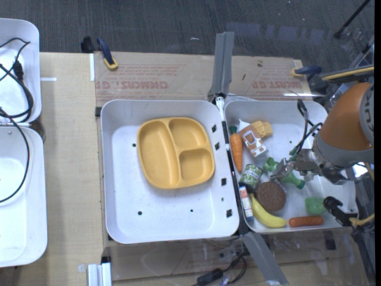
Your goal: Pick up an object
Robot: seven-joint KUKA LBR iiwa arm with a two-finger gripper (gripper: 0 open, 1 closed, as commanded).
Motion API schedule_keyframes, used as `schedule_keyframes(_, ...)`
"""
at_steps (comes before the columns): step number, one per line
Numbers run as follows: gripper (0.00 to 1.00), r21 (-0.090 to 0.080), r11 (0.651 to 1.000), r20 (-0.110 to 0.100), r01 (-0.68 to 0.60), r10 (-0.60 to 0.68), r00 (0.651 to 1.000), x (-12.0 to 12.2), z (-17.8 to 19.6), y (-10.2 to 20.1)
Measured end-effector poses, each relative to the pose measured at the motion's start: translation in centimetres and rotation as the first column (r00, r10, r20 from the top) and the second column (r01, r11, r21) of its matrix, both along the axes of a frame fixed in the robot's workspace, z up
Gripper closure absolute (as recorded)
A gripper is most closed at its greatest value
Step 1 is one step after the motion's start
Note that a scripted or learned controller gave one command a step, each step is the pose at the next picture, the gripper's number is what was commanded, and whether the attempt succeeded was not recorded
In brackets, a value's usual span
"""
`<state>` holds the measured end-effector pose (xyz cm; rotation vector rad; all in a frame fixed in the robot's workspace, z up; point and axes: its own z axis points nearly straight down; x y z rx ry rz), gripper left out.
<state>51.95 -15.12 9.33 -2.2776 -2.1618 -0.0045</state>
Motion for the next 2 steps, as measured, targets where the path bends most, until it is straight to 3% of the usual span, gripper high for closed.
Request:
schedule_keyframes(1,1.00,0.001,1.000,-0.002,0.002,-0.002,1.000,0.1,0.7,0.0)
schedule_keyframes(2,1.00,-0.005,1.000,-0.006,-0.013,0.013,1.000,1.8,11.5,5.3)
